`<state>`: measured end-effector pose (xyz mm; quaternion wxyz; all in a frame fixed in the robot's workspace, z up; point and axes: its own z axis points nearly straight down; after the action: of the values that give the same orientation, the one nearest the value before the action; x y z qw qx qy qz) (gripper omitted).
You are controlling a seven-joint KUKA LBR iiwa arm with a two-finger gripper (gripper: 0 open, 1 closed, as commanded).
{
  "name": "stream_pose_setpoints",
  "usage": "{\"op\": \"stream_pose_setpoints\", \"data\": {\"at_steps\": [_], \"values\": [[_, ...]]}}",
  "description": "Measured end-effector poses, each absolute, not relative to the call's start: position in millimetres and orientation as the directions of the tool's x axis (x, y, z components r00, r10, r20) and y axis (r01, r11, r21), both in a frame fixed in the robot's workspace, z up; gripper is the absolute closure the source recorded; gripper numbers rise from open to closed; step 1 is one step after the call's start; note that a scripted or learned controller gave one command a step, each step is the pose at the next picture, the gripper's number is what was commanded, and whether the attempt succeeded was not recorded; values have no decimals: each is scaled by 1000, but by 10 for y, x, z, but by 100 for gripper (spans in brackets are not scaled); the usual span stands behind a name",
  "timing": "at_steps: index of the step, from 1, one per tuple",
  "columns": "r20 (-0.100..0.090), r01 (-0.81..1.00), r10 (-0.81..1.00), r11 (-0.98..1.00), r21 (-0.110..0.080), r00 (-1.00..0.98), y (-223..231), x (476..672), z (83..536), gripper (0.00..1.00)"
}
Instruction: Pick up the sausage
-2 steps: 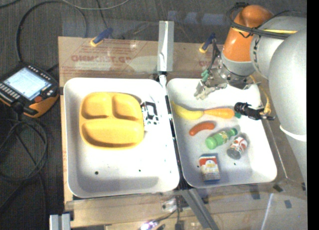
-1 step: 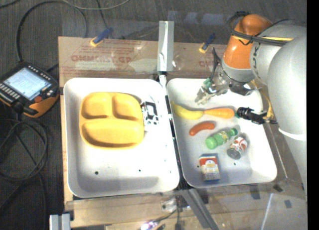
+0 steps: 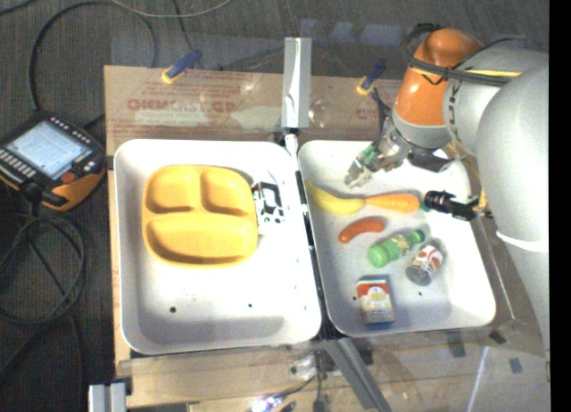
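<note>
The sausage is a short red-orange link lying on the floor of the right bin, near its middle. My gripper hangs over the back part of that bin, above and just behind the banana, a short way beyond the sausage. Its fingers point down and left with a small gap, and nothing is between them. The grey arm with the orange band comes in from the upper right.
A yellow banana and an orange carrot lie just behind the sausage. A green bottle, a small can and a red-labelled box lie in front of it. The left bin holds a yellow divided plate.
</note>
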<state>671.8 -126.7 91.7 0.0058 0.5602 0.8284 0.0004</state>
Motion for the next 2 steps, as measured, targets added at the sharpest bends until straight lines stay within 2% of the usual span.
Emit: {"op": "stream_pose_setpoints", "data": {"at_steps": [1,2], "values": [[-4,878,878,478,0,-478,-1210,6690,1115,100],[-3,819,819,574,-1,-574,-1073,6686,1038,100]]}}
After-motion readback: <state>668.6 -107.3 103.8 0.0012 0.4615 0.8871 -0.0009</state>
